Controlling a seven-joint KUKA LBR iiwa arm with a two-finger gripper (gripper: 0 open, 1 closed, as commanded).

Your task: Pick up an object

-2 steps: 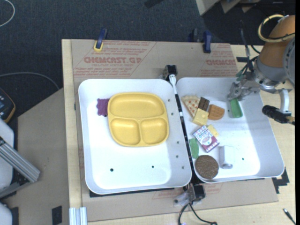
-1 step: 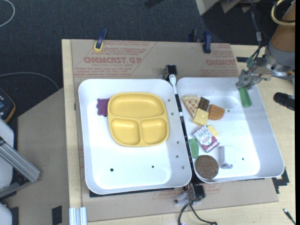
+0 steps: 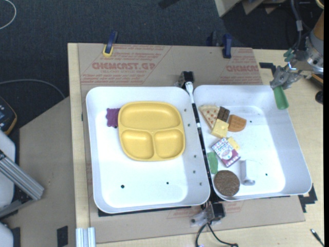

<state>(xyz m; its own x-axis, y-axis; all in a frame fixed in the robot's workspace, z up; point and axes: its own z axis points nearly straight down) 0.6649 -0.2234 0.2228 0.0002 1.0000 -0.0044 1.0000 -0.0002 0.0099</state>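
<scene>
Gripper (image 3: 281, 84) up at the far right corner of the right bin (image 3: 272, 138), clamped on a green stick (image 3: 280, 98).

The stick hangs from the fingers over the bin's far rim. Rest of the toy food sits along that bin's left side: waffle (image 3: 208, 115), small packet (image 3: 225, 151), brown cookie (image 3: 226, 182). Left bin (image 3: 103, 184) has a yellow divided plate (image 3: 151, 130) with something purple (image 3: 111, 117) tucked at its left edge.

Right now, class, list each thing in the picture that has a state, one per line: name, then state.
Yellow divided tray: upright in the left bin, compartments bare.
Purple piece: flat, touching the tray's left edge.
Brown round disc: flat in the right bin.
Green cylinder: hanging below the claw.
</scene>
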